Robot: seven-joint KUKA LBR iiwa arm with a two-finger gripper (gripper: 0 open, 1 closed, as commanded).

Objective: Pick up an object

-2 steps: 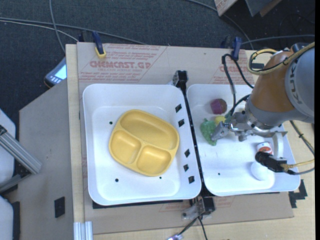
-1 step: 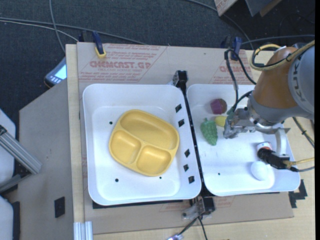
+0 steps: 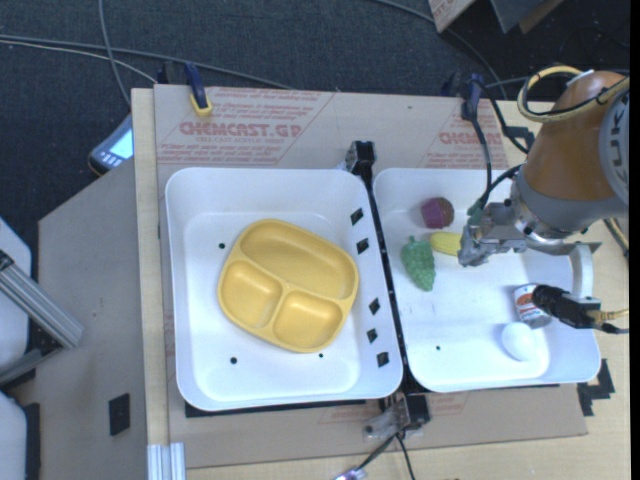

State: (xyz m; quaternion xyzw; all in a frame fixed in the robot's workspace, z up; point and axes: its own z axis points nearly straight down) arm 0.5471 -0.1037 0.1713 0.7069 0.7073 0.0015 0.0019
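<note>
- Here, on my remote feed from above the bench, the grey arm (image 3: 572, 163) with its orange band reaches in from the right and hangs over the right bin (image 3: 470, 368).
- The gripper (image 3: 472, 249) sits low in the upper middle of that bin. From this slant I cannot tell how far it is open or whether it has hold of anything.
- A small yellow piece (image 3: 444, 242) lies just beside the gripper on its left, possibly touching it (the near end is hidden behind the tool, so I cannot be sure).
- A green bumpy item (image 3: 419, 264) lies just below and to the left of the yellow piece, close to the wall shared by the two bins.
- A dark purple ball (image 3: 436, 212) rests above the yellow piece, near the bin's far wall.
- A small can (image 3: 526, 305) with a red band stands toward the right side of the same bin, and a white rounded lump (image 3: 520, 342) lies just below it.
- The left bin (image 3: 200, 268) holds a yellow divided plate (image 3: 288, 284), lying flat near its centre with three compartments facing up.
- Both bins sit side by side on a brown board (image 3: 270, 118) printed with red lettering, with a blue clamp (image 3: 198, 93) at its far edge.
</note>
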